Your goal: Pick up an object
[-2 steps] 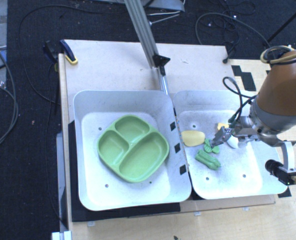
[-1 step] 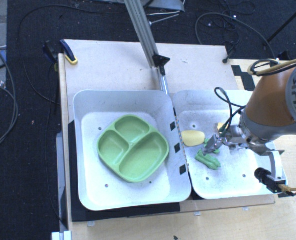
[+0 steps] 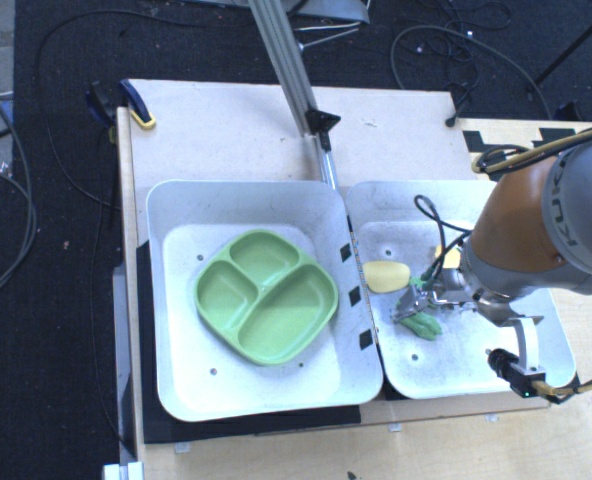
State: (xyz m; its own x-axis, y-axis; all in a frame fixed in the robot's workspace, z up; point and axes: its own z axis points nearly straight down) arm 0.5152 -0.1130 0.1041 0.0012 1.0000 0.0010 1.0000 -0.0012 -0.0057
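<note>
The green divided plate (image 3: 266, 295) crowds the left bin (image 3: 166, 268); the arm (image 3: 536, 228) overhangs the right bin (image 3: 406, 373).

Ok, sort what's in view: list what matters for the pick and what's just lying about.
For the pick:
gripper
green item
yellow item
right bin

Lying about:
green tray
left bin
clamp

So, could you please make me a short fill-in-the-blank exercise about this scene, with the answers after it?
1. The green divided plate lies in the ____ bin of the view.
2. The plate has ____ compartments.
3. The pale yellow object lies in the ____ bin.
4. The end effector is just above a small ____ object.

Answers: left; three; right; green
</note>
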